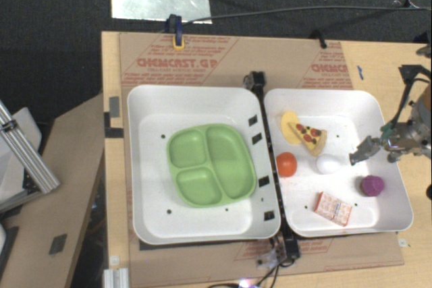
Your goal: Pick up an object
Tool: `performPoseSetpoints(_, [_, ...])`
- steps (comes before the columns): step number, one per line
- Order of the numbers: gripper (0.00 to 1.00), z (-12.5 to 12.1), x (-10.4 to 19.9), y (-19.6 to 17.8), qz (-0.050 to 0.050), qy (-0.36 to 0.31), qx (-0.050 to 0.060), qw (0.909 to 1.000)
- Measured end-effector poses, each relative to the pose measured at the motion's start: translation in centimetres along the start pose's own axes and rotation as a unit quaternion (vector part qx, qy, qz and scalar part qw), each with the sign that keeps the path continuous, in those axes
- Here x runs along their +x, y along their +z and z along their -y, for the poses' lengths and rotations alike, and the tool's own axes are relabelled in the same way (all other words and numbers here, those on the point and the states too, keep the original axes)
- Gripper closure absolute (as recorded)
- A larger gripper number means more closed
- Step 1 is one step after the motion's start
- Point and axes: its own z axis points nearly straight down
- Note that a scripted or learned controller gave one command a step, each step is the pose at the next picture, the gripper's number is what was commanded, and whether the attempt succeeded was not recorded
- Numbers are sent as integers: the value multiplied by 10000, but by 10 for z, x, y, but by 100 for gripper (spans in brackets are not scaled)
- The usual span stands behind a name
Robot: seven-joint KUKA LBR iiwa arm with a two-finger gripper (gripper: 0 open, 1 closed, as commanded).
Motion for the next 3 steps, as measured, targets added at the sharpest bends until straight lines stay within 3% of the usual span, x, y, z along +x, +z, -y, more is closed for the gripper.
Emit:
performPoseSetpoints(1, [0, -2, 0, -4, 12, -13, -46, 10000])
performPoseSetpoints(3, [0, -14, -14, 106, 6, -1, -25, 10000])
